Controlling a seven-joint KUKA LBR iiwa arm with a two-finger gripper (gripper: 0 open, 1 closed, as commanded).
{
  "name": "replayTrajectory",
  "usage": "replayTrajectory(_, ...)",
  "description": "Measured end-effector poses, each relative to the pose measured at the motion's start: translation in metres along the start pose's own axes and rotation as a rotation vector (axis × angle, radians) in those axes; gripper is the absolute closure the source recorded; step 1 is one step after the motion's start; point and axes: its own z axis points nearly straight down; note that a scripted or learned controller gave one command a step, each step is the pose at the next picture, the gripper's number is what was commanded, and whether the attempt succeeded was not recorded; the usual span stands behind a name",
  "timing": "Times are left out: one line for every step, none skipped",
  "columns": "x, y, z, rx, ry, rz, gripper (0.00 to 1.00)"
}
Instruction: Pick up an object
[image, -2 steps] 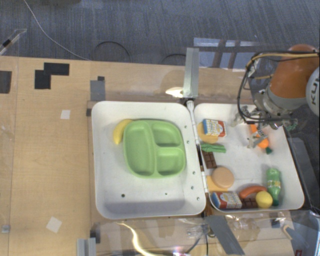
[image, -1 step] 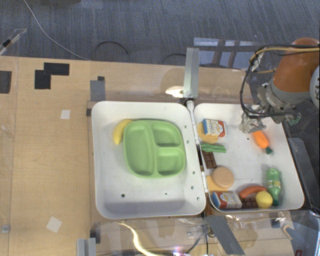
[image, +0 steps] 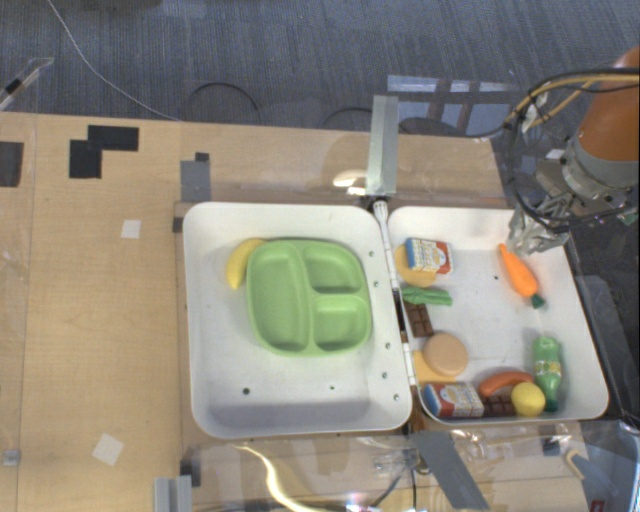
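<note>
My gripper (image: 532, 236) hangs at the far right corner of the right bin (image: 480, 330), just above and behind the top end of an orange carrot (image: 520, 272). Nothing shows in its grasp. Other items in this bin: a small carton with a red and blue label (image: 428, 257), a green pea pod (image: 426, 296), a brown chocolate bar (image: 420, 320), a tan round bun (image: 445, 353), a green bottle (image: 547, 358), a red sausage (image: 505, 381), a yellow lemon (image: 528, 399) and a labelled can (image: 455, 400).
The left bin (image: 215, 390) holds a green divided plate (image: 308, 297) with a yellow banana (image: 238, 262) at its far left edge. A metal post (image: 383, 145) rises behind the seam between the bins. Cables (image: 540, 100) loop above the arm.
</note>
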Motion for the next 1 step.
replayTrajectory(-0.0001,0.0009,0.0017,-0.003,0.001,0.000,0.00)
